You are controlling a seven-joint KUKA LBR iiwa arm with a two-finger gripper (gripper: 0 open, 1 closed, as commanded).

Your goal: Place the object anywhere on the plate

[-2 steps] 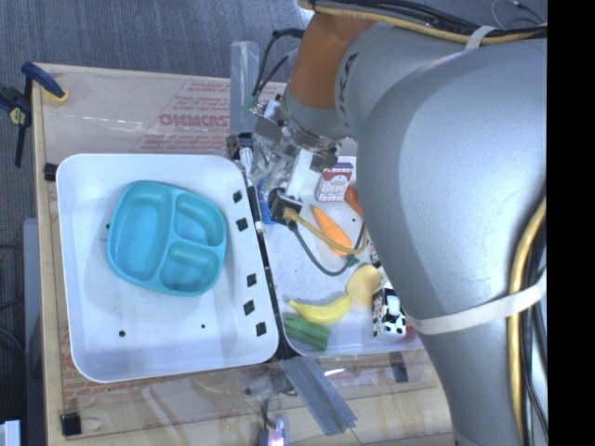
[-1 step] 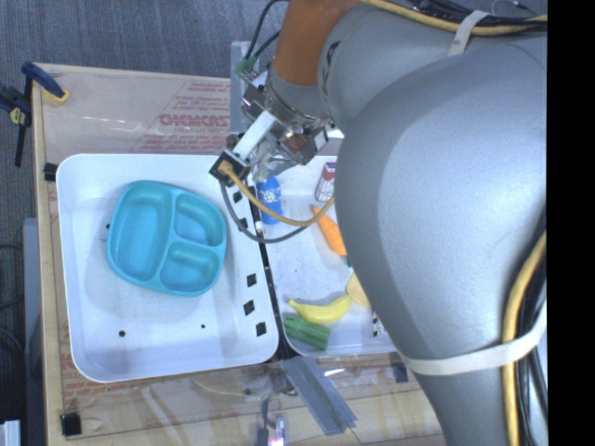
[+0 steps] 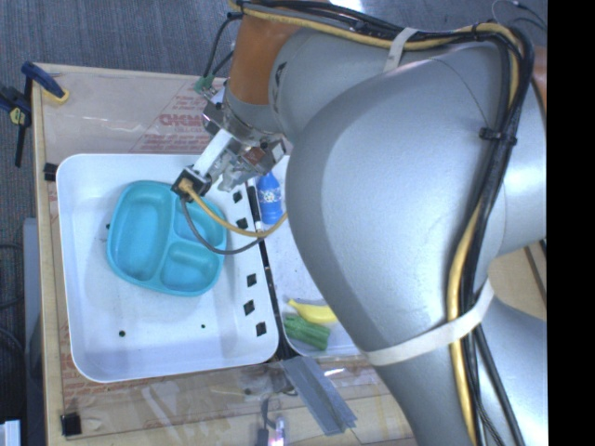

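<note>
The small blue object, white-flecked, shows right by the gripper (open or closed, I cannot tell).

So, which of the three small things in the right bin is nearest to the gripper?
The blue one, right beside the gripper; the yellow thing and the green thing lie together, far from it.

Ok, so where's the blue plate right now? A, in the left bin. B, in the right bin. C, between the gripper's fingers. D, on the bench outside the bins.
A: the plate lies flat on the white floor of the left bin, inside its rim.
</note>
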